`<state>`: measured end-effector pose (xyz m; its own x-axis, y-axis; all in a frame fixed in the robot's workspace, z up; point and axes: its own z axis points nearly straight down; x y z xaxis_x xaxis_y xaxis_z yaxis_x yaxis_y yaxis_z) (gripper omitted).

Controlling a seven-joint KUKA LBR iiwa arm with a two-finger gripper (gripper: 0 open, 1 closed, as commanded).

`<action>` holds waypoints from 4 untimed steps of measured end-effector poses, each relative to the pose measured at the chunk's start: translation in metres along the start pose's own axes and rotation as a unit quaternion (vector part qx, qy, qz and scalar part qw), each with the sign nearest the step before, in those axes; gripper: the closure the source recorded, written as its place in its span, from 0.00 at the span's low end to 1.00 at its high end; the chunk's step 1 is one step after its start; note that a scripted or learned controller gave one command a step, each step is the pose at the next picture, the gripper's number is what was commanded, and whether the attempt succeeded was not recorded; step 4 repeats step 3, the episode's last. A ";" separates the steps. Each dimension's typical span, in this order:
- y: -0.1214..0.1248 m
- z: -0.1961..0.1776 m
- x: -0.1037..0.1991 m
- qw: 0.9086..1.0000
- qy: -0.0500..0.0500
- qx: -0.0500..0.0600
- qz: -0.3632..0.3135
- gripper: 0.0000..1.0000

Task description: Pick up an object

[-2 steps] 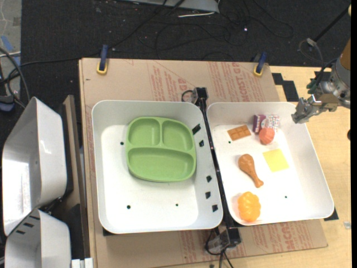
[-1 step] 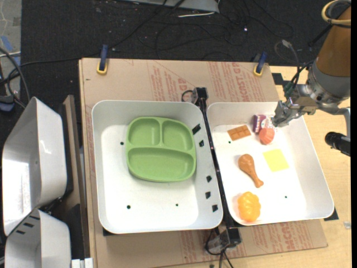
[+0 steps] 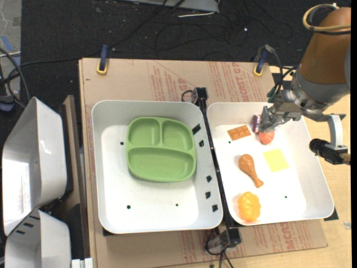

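Observation:
The right bin (image 3: 312,200) holds several small objects. A pink-red rounded piece (image 3: 267,138) lies near its back edge. My gripper (image 3: 264,125) hangs right over it, touching or nearly touching its top. An orange waffle-like cracker (image 3: 239,132) lies just left of the gripper. A brown drumstick (image 3: 251,170) sits mid-bin, with a flat yellow square (image 3: 275,160) to its right. An orange fruit-like lump (image 3: 249,206) rests near the front edge.
The left bin (image 3: 111,200) carries a green divided plate (image 3: 161,149). A black divider (image 3: 211,161) runs between the bins. The grey and orange arm (image 3: 326,54) enters from the upper right. White containers (image 3: 30,161) stand off the bench at the left.

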<state>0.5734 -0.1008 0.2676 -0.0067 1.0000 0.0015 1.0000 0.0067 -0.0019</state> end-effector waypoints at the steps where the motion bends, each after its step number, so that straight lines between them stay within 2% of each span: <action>1: -0.008 -0.004 0.049 1.000 0.000 -0.001 0.000 1.00; 2: -0.017 0.015 0.101 1.000 0.000 0.001 -0.001 1.00; 3: -0.028 0.011 0.150 1.000 0.000 0.000 -0.001 1.00; 4: -0.028 0.011 0.150 1.000 0.000 0.000 -0.001 1.00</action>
